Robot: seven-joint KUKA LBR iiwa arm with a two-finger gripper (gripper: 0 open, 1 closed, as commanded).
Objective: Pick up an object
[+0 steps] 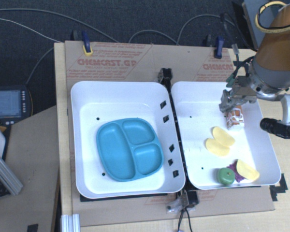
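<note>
Left bin (82, 129) carries a blue divided tray (130, 149), lying flat near the bin's middle, well apart from the arm. Nothing about it suggests it's the target rn.

Right bin (193, 124) has the candidates. Two pale yellow pieces (220, 141) sit touching or overlapping near the bin's centre. Toward the front edge: a green round thing (226, 176) w/ a purple bit (238, 174) just beside it, and another yellow piece (246, 169) touching that cluster. Further back, a small orange-and-white packet (236, 118) lies on the bin floor or maybe tilted up; can't tell which.

The hand (233, 101) is down low in the right bin's back-right area, directly over or at the top of the packet. Fingers are hidden by the wrist body and dark against it, so whether they're wide, narrow or gripping can't be told from this angle. The packet's upper end meets the hand, but no clear view of it sitting between fingers.

Progress, as a judgement: approach looks done, since the hand is at an obj. Grasp itself is unconfirmed; nothing is visibly lifted clear of the bin. Still left: a secure close on the packet (if that's the pick) and a lift off the surface of the bin. All other objs untouched.
</note>
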